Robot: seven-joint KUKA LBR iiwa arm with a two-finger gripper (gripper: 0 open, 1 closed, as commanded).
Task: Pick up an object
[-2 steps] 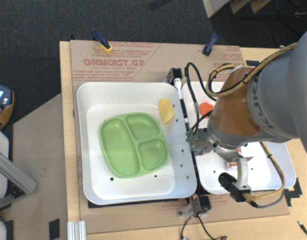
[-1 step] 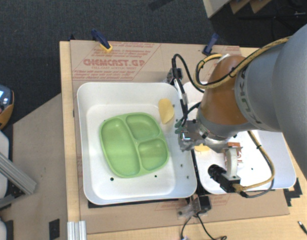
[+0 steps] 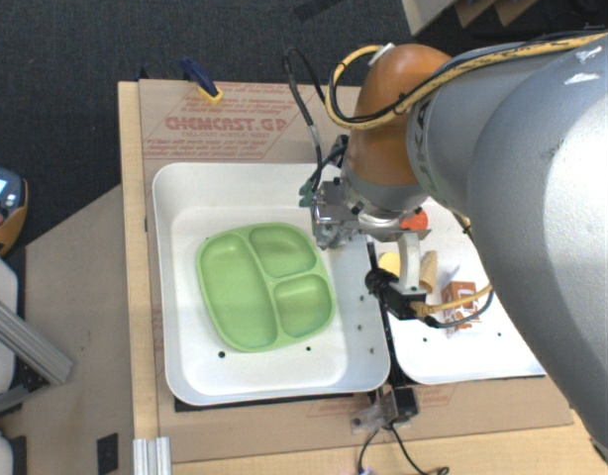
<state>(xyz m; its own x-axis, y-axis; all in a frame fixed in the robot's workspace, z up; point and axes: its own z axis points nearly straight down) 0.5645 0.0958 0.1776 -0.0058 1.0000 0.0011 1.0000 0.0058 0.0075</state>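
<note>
A light green divided plate (image 3: 264,285) with three compartments lies flat in the left white bin (image 3: 185,364). My gripper (image 3: 329,228) hangs off the grey arm with its orange band (image 3: 403,87), just above the plate's far right rim, near the wall between the two bins. Nothing shows between the plate and the gripper. In the right bin (image 3: 482,359) lie a small yellow piece (image 3: 388,263), a beige cylinder (image 3: 427,266), a small red-orange piece (image 3: 414,223) and a brown-and-white packet (image 3: 461,300), all partly under the arm.
The arm's big grey body (image 3: 542,196) covers most of the right bin. Both bins rest on a brown cardboard sheet (image 3: 225,117), with a blue-and-yellow clamp (image 3: 201,79) at its far edge.
</note>
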